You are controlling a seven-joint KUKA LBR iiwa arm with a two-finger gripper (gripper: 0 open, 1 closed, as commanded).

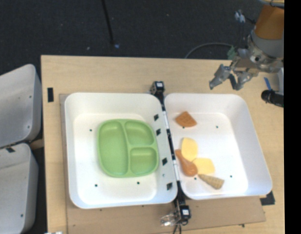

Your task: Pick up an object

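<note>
Tan wedge (212, 181): near edge of right bin (248, 130), touching yellow square (204, 165).
Orange stick (185, 163): beside pale yellow piece (189, 148).
Green tray (127, 147): left bin (77, 145).
Writing: none legible.
My claw (230, 78): above bench's far right corner, fingers spread, gripping nothing.

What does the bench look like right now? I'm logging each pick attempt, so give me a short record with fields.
left bin: white, holds a green divided plate
right bin: white, holds five food pieces
lone piece: orange wedge, toward the far side
cluster: yellow piece, orange-red piece, yellow square, tan wedge, toward the near left corner
pincer: open, holding nothing, above the bench beyond the right bin's far rim
pick status: not yet done
</note>
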